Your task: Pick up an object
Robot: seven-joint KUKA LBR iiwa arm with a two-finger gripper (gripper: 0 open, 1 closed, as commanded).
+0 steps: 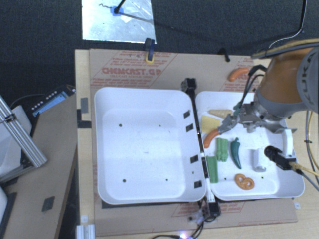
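Camera view looks down on two white bins side by side on the surface, and my arm reaches in from the right over the right bin (pixel 291 185). My claw (pixel 230 123) hangs low over that bin's upper middle, its dark fingers pointing down and to the left; I cannot tell from this slant whether they stand wide or narrow, and nothing shows between them. The left bin (pixel 107 183) is bare, so my choice lies in the right one. Nearest is the orange carrot-like piece (pixel 211 135), lying slantwise just below and left of my fingertips, hard by the divider between the bins. Above it lies a pale yellow wedge (pixel 215 113). Below it stand a bumpy green piece (pixel 222 149), a dark green pepper (pixel 235 152) just beside that, and a long green bar (pixel 212 169) along the divider. Farther down sits a small brown pretzel (pixel 244 181), with a small white piece (pixel 257 160) to its right. I judge the orange piece the likeliest target. To take it well, I should centre over its middle, turn my wrist so the fingers close across its narrow width and not along its length, and come straight down, keeping clear of the bin wall and the green bumpy piece so neither gets nudged or caught.
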